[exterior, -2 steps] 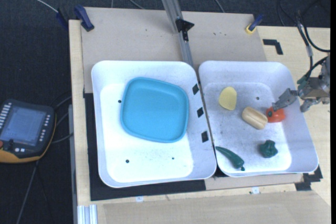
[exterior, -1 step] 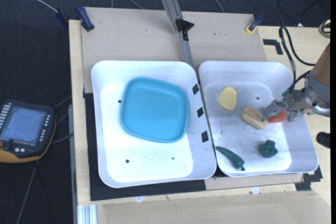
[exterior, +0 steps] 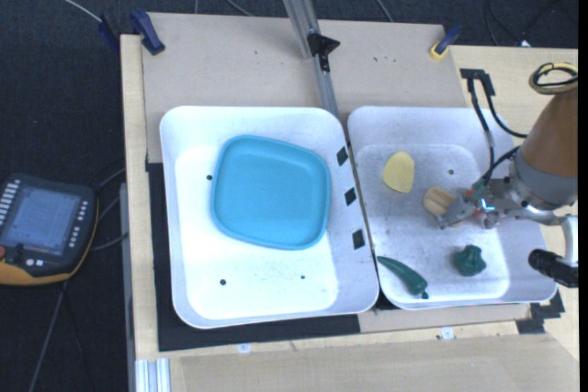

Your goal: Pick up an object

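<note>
Camera view looks down on two white bins side by side on the surface. In the right bin the gripper sits low at a small tan, block-like piece, which lies near the bin's middle, just below and right of a pale yellow rounded object. Whether the gripper is open or closed around the tan piece I cannot tell; the metal parts and the piece run together at this angle.

Judging by its look, the tan piece is probably wood or hard plastic: light, stiff, not fragile, with a surface that should give fair friction. Its short width looks the best place to pinch, across the flat sides near the centre so it does not swivel.

A dark green lumpy toy lies nearer the front wall, and a long green pepper-like item rests at the front-left corner. The left bin holds a blue square plate.
</note>
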Motion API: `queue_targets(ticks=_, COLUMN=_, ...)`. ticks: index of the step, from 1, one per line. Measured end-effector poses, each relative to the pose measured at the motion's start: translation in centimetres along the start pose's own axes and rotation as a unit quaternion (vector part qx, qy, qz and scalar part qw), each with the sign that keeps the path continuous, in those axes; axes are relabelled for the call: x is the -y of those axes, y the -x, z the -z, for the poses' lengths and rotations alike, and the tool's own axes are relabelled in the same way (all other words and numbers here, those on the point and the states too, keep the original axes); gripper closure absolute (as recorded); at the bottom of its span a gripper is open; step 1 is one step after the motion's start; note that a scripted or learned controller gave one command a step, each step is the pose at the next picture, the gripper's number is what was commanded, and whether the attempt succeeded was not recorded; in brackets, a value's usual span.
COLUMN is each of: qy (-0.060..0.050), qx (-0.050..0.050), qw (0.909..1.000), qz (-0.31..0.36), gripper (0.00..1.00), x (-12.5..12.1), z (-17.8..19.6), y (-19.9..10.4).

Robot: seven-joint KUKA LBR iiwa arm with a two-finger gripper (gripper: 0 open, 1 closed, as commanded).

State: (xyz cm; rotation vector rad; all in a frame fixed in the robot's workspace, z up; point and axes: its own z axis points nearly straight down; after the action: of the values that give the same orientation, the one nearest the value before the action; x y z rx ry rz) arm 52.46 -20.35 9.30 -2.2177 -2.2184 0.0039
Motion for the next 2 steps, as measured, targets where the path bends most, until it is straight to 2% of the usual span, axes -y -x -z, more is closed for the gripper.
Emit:
queue_targets(ticks=1, qy=0.003, qx=0.001, qw=1.0, qz=0.0, gripper=0.0, x=0.0, z=0.3, y=0.0)
queue_targets(ticks=2, qy=0.003, qx=0.001, qw=1.0, qz=0.0, gripper=1.0, x=-0.1, z=1.3, y=0.0)
